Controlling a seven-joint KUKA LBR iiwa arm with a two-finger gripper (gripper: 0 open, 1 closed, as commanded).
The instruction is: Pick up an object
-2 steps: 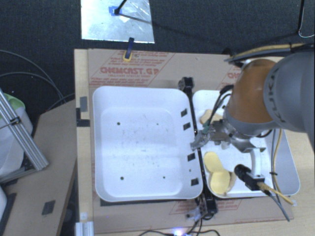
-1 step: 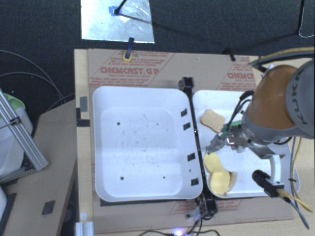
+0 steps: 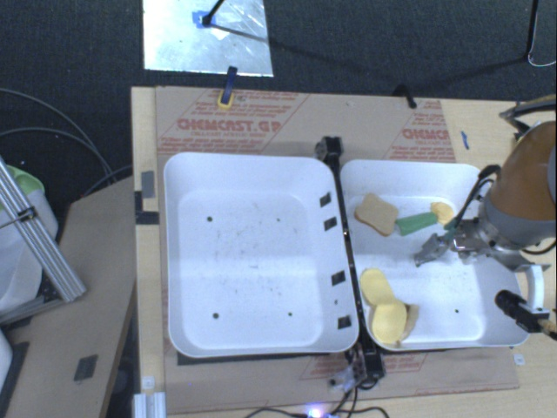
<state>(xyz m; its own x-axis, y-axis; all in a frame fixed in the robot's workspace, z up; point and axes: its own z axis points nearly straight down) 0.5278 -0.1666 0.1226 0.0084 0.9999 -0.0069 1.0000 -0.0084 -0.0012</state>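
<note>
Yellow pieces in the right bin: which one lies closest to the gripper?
The small yellow piece at the green block's right end, just above the gripper. The two larger yellow pieces sit at the bin's lower left, farther off.

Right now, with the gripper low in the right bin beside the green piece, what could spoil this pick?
1. The gripper sits just below the green piece, which touches the tan bread slice; closing here may nudge both instead of grasping one.
2. The small yellow piece lies close to the arm, so a descent could knock it.
3. The yellow pieces near the front wall of the right bin overlap, so a grab there could slip.
</note>
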